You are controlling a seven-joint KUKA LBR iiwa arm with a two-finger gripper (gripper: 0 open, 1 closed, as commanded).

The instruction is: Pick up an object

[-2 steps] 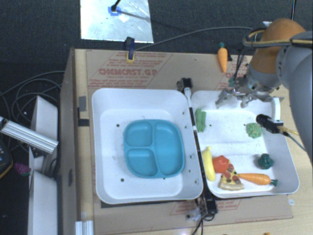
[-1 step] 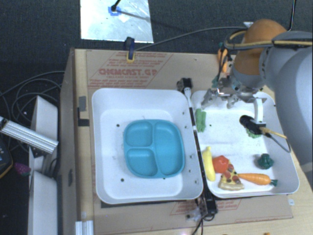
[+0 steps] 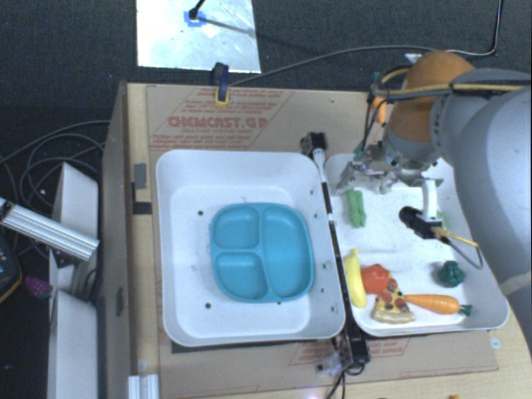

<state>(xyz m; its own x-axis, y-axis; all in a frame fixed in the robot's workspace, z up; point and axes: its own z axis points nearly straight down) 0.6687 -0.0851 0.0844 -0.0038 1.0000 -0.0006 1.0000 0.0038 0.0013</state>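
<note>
Arm is in over the right-hand shallow white bin (image 3: 486, 310), two-finger gripper (image 3: 371, 175) low at its far left corner. I cannot tell how the gripper is set; nothing is visibly held.

Nearest candidate, I judge, is the small green elongated plastic vegetable (image 3: 356, 207), lying flat just below the gripper near the bin's left wall. Its long axis runs roughly near-to-far, tilted slightly, far end toward the gripper.

To do this well I'd close across the short width, centred mid-length, and stay off the wall.

The yellow plastic banana (image 3: 354, 278) and orange plastic carrot (image 3: 434, 303) lie nearer the front.
</note>
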